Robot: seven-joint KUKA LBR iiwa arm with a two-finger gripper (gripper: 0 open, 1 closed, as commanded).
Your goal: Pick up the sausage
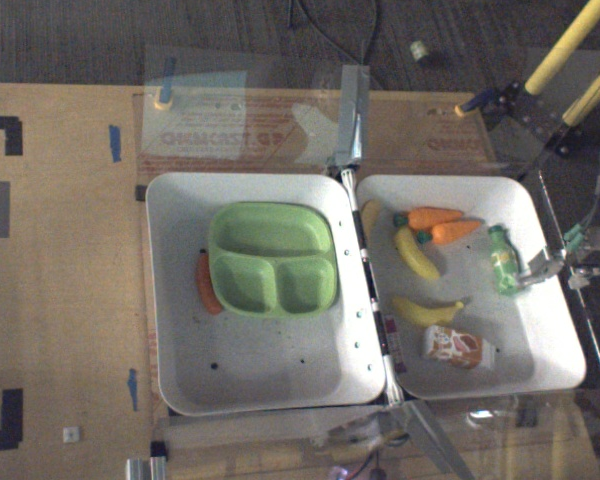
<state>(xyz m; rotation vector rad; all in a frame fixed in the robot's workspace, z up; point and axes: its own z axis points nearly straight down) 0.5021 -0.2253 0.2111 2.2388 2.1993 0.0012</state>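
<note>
**Two bins, and the sausage is in the far one**

Two white bins sit side by side on the bench. The sausage (209,283) is in the left bin (250,373). It is a small reddish-orange thing lying flat on the bin floor, and it is pressed right up against the left side of the green tray (273,259). Part of it may be tucked under the tray's edge (it is hard to be sure). Its long side runs up and down in the camera view, along the tray's left wall.

The gripper (540,270) is way over at the right edge of the right bin (540,353), close to the small green bottle (502,259). It is small and blurry here, so I cannot tell if it is spread apart or pinched together. Nothing seems to be in it.

So the sausage lies far to the left of the gripper. To get there, the arm has to go across the whole right bin, past the two carrots (440,225), the two bananas (417,253) and the little carton (456,348), then over the wall between the bins, and then over the green tray too.

I think the hard part is the tray. The sausage is touching it, so there is little room on that side. Pinching across the short way, with one side slipping between sausage and tray, looks tricky.
</note>
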